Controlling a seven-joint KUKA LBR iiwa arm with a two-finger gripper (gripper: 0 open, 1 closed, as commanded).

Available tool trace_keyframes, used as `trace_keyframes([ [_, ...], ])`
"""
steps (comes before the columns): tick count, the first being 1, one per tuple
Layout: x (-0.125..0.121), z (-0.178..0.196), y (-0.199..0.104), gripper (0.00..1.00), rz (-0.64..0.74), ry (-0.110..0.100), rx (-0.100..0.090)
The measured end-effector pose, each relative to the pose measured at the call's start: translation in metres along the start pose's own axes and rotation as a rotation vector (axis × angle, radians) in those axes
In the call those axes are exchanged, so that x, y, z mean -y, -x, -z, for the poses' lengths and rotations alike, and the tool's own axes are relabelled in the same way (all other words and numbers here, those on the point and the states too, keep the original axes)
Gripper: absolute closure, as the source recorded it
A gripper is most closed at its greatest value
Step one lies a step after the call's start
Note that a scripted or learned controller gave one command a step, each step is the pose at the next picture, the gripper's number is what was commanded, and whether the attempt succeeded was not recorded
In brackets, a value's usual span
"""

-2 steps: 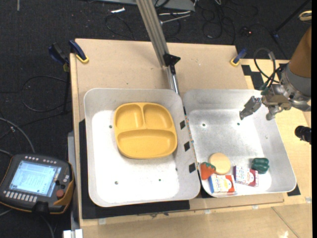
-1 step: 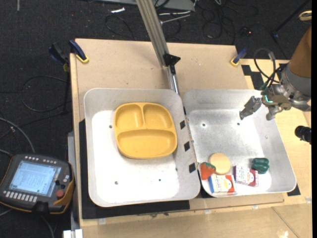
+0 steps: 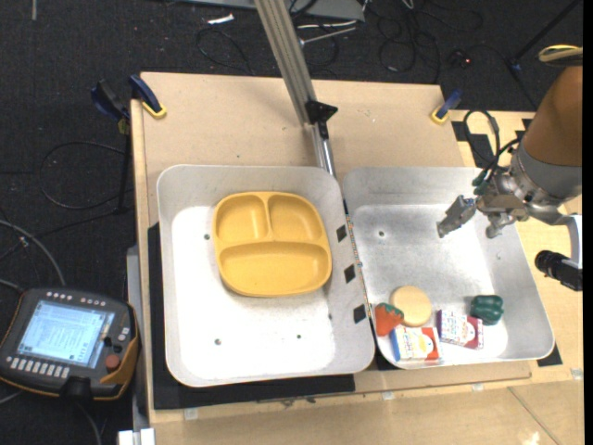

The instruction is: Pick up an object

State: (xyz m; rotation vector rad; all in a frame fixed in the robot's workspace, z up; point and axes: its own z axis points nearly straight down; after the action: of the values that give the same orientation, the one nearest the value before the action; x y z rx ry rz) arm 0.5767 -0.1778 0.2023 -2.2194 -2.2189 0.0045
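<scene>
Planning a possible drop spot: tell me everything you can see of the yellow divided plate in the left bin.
The yellow divided plastic plate is a rounded square with three compartments: two small ones at the far side, one wide one nearer the camera. It looks smooth and matte, lies flat and right way up on the left white bin, toward its far half.

1. I see a yellow divided plate (image 3: pixel 272 244) lying flat in the left white bin (image 3: pixel 185 341), toward its upper middle.
2. The tan desk (image 3: pixel 232 123) carries both bins; blue-and-yellow clamps (image 3: pixel 146 97) grip its far corners.
3. A slanted metal pole (image 3: pixel 287 49) runs from the top down to the gap between the bins.
4. A teach pendant (image 3: pixel 65 339) with a lit screen sits on the dark floor at lower left.
5. Loose cables (image 3: pixel 389 35) trail over the floor beyond the desk.
</scene>
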Motion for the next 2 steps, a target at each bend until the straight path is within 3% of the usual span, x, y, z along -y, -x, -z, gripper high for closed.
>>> trace_keyframes([
  [2, -0.004, -0.109, -0.006, 0.00, 0.000, 0.003, 0.001],
])
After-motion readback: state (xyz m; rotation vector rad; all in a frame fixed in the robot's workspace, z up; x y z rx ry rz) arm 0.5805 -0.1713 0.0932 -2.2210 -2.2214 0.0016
